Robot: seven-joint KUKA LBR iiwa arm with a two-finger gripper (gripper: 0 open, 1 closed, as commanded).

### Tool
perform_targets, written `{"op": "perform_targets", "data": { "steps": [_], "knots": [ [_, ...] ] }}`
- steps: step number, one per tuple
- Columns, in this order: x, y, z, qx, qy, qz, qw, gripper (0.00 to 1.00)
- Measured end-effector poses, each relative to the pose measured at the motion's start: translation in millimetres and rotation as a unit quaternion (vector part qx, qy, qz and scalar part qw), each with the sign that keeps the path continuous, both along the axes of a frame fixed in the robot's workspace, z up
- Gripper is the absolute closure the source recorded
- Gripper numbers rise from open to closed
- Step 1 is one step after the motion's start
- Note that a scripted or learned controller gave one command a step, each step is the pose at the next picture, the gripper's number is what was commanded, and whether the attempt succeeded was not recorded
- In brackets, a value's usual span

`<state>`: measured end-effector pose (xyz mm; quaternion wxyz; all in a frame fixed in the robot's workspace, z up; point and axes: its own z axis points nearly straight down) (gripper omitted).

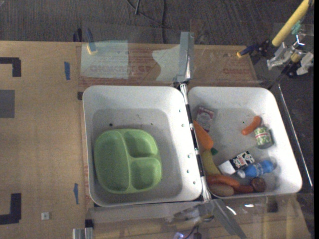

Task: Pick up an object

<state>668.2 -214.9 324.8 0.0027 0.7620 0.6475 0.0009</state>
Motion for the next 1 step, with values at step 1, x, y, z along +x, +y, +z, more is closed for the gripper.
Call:
{"op": "perform_targets", "data": {
  "steps": [1],
  "knots": [
    [-2.6,5.4,112.2,0.0003,0.0,-0.067,0.9978,0.0]
  ]
}}
